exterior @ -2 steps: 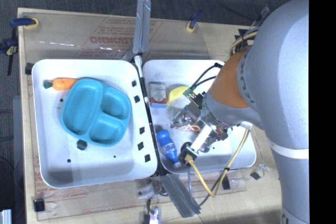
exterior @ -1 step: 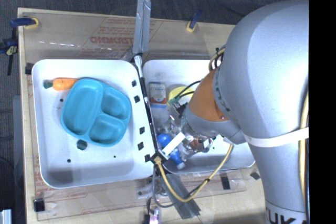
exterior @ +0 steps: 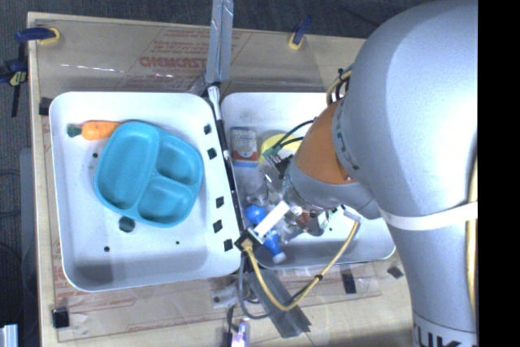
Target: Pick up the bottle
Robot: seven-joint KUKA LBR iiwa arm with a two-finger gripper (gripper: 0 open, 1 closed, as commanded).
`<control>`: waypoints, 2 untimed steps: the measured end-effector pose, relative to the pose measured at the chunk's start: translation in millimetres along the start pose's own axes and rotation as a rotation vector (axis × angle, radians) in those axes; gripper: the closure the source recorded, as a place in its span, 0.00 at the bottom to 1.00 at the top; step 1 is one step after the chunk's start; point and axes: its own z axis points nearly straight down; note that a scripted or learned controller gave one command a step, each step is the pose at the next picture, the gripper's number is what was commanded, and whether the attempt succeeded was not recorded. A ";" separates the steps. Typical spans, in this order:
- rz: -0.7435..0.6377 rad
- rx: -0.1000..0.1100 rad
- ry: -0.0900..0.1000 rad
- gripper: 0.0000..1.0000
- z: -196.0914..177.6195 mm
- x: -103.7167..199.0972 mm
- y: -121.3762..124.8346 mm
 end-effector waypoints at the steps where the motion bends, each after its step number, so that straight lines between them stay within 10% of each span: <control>1: -0.228 0.005 -0.010 1.00 -86.8 30.1 -31.8; 2: -0.512 0.009 -0.012 1.00 -86.1 5.8 -11.5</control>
